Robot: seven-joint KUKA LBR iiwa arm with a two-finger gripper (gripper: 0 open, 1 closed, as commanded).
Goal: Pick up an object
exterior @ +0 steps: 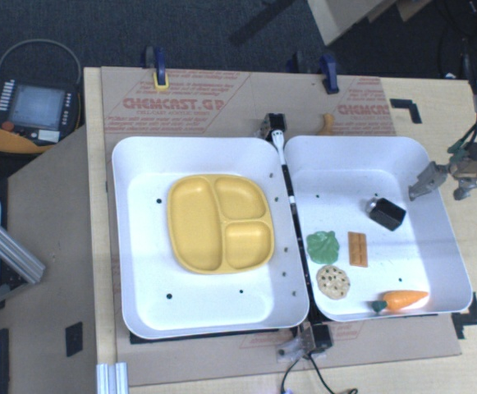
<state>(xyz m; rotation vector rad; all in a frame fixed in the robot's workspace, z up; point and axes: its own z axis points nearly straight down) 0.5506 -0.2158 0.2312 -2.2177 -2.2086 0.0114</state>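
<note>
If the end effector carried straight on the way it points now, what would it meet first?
The end effector at the right bin's right edge points left, so probably the black block first; depth is unclear, so it might pass above.

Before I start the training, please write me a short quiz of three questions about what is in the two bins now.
1. True or false: the yellow divided plate lies in the left bin.
2. Which item lies nearest the front edge of the right bin? A) the black block B) the carrot C) the green leafy piece
3. Fill in: the cookie lies just in front of the ______.

Key
1. True.
2. B. The carrot sits by the front rim.
3. The green leafy piece; the orange cracker lies to its right. The gripper hovers at the right bin's right rim, apart from all items.
</note>
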